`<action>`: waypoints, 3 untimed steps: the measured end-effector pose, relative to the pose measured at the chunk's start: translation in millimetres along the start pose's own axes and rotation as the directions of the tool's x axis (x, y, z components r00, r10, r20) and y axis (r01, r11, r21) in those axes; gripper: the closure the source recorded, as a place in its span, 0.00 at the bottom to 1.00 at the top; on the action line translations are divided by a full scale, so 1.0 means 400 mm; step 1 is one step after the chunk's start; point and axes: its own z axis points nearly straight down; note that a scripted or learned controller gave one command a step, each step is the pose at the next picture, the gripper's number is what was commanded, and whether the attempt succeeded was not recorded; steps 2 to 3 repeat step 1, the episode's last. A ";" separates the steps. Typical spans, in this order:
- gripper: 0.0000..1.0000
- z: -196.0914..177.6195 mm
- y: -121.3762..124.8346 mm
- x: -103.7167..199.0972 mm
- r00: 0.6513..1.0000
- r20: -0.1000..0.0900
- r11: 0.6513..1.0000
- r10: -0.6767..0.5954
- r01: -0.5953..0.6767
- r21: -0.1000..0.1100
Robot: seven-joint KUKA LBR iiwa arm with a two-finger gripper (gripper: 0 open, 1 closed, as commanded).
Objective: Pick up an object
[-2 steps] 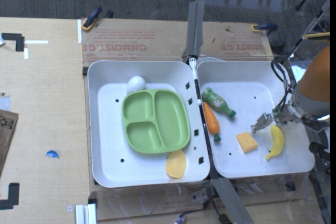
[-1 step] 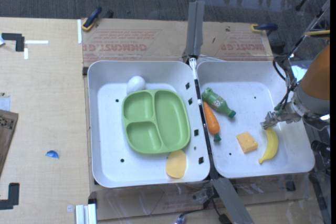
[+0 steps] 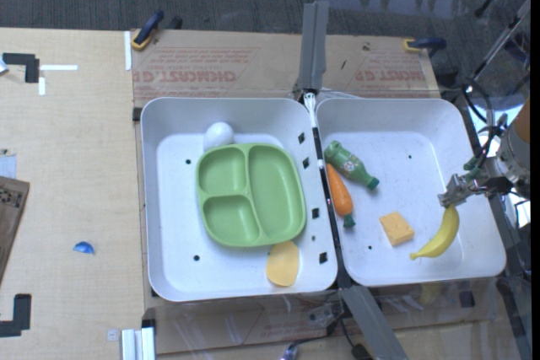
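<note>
Gripper (image 3: 456,191) at 3 o'clock edge of right bin (image 3: 422,120), just above banana's (image 3: 440,236) upper end; finger state cannot tell. Banana lies at bin's 4 o'clock; cheese wedge (image 3: 396,228) beside it at its 9 o'clock.

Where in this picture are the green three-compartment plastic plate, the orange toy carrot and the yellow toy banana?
green three-compartment plastic plate (image 3: 251,195), camera view, on the ridge where its compartments meet.
orange toy carrot (image 3: 339,191), camera view, middle of its orange body.
yellow toy banana (image 3: 441,235), camera view, middle of its curve.
</note>
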 end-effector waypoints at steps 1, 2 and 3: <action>1.00 0.252 0.031 0.160 0.991 -0.002 0.991 -0.131 0.131 0.002; 1.00 0.252 0.031 0.160 0.991 -0.002 0.991 -0.131 0.131 0.002; 1.00 0.252 0.031 0.160 0.991 -0.002 0.991 -0.131 0.131 0.002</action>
